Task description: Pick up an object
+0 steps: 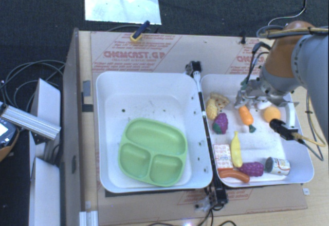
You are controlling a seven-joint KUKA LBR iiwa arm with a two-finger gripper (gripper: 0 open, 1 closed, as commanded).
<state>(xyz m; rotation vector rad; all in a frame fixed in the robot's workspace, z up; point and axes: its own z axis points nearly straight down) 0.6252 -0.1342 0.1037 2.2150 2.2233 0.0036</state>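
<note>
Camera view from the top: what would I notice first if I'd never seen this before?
Probably the big green plate with three sections, lying alone in the left bin. Next, the right bin, crowded with toy food: a banana, purple grapes and a carrot. The grey and orange arm leans over that bin's far end.

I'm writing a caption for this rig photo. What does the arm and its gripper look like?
The arm is a thick, rounded grey tube with an orange band above the wrist. Thin dark cables loop around the wrist. The gripper is a small grey metal assembly, and a black part with a yellowish cable sticks out beside it.
</note>
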